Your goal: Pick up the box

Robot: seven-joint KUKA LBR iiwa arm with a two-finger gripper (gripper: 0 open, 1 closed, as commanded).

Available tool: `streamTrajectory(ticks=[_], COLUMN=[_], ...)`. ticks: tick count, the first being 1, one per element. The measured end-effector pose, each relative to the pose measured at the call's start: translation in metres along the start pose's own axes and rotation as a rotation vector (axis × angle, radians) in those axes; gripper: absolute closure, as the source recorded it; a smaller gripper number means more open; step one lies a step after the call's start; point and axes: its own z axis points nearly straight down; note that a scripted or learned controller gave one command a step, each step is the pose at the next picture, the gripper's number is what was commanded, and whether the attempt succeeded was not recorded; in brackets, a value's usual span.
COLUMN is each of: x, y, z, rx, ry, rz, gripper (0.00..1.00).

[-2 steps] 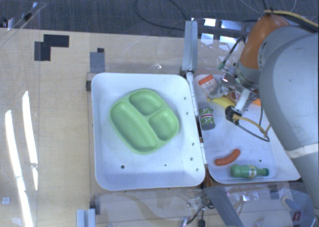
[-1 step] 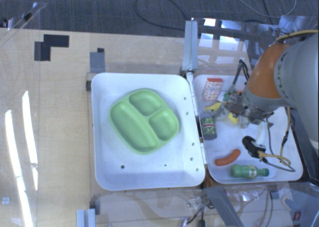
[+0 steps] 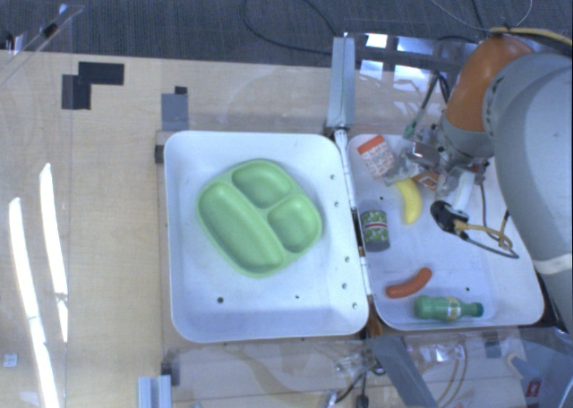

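The box (image 3: 376,155), white with an orange-red label, lies tilted at the far left of the right bin (image 3: 515,294). My gripper (image 3: 421,163) hangs low over the far part of that bin, just right of the box and above the top end of a yellow banana (image 3: 410,201). The grey arm with its orange band (image 3: 474,84) comes down from the right and covers the bin's far right corner. A small reddish-brown thing (image 3: 431,182) peeks out beside the gripper; what it is cannot be made out.
The right bin also holds a green can (image 3: 374,230) by its left wall, a red sausage (image 3: 408,283) and a green bottle (image 3: 448,309) near the front. A green divided plate (image 3: 260,216) lies in the left bin (image 3: 206,308).
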Motion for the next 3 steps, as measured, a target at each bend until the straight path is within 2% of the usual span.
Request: streamTrajectory(ticks=[1, 2, 3], x=[0.015, 0.024, 0.115], y=[0.003, 0.004, -0.042], z=[-0.002, -0.014, -0.101], rx=[0.014, 0.006, -0.023], ry=[-0.018, -0.005, 0.005], rz=[0.071, 0.064, -0.015], gripper=[0.0, 1.0, 1.0])
